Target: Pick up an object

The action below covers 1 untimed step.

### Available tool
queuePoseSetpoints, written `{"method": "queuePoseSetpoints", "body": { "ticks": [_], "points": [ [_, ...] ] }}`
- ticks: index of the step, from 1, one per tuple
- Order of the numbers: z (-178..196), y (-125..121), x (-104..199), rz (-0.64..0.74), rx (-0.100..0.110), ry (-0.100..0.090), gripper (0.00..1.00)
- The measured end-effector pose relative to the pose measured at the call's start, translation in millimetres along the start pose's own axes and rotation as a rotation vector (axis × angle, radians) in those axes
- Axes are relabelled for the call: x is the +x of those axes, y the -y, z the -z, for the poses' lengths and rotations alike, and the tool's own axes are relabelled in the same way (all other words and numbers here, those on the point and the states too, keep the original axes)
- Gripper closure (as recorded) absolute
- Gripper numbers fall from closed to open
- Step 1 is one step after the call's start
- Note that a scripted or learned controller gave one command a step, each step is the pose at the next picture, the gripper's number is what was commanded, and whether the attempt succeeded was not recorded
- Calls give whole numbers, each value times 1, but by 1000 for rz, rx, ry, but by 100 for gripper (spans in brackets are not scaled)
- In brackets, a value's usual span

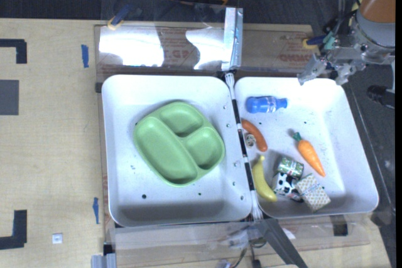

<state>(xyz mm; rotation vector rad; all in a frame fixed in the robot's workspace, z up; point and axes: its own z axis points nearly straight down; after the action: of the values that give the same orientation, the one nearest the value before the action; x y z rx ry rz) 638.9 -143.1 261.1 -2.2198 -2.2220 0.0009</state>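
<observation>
Step in hand: approach, nothing picked yet by the look of it. The grey two-finger gripper sits at the far right, over the far rim of the right-hand shallow white bin, above and clear of the contents. Can't tell how far open it is, and nothing shows in its hold.

Candidate things all lie in the right bin. Blue plastic bottle lies on its side near the far-left part, closest to the gripper. Orange toy carrot with green top lies mid-bin, slanted, apart from its neighbours. Brown-red sausage-shaped toy lies against the left wall. Yellow toy banana is near it along the same wall. Small green can, black-and-white spotted toy and patterned beige block are bunched touching at the near side.

Left shallow white bin holds a green divided plastic plate.

Next move, my judgement: travel in over one isolated item, bottle or carrot, align across its narrow width, then descend. The near cluster looks riskier.
</observation>
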Motion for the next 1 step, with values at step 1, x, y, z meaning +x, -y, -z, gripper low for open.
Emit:
{"method": "queuePoseSetpoints", "body": {
  "ticks": [1],
  "points": [
    [-107, 14, -34, 93, -2, 1, 0]
  ]
}}
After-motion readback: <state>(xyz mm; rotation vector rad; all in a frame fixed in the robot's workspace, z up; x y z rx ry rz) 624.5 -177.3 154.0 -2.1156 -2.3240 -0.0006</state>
